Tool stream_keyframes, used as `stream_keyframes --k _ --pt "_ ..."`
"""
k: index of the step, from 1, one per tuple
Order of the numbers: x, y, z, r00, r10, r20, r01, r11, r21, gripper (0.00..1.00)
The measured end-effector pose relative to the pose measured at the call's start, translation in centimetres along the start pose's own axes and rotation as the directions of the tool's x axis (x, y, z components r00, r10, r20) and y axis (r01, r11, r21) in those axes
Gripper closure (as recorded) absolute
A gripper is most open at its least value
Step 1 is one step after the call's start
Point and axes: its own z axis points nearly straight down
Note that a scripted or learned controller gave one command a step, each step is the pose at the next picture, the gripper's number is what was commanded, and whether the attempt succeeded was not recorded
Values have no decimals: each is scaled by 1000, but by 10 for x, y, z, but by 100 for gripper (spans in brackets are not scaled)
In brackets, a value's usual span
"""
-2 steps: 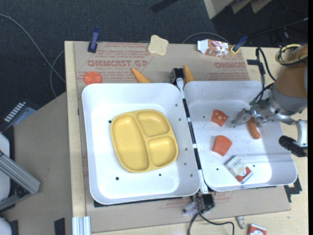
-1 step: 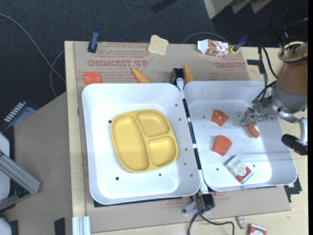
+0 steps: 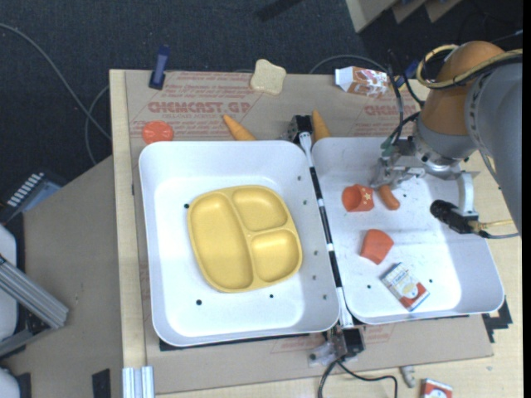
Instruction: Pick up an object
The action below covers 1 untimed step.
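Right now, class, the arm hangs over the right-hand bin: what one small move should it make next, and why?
Probably a short drop straight down. The gripper hovers at the right bin's far end, just above the small orange sausage-shaped piece, with the orange cup close beside it. Nothing shows between its fingers, so lowering onto the sausage piece seems the nearest chance of a pick.
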Motion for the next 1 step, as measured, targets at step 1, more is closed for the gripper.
stream_keyframes --k 1 --pt "70 -21 -101 1000 0 1 0 1000 -2 100"
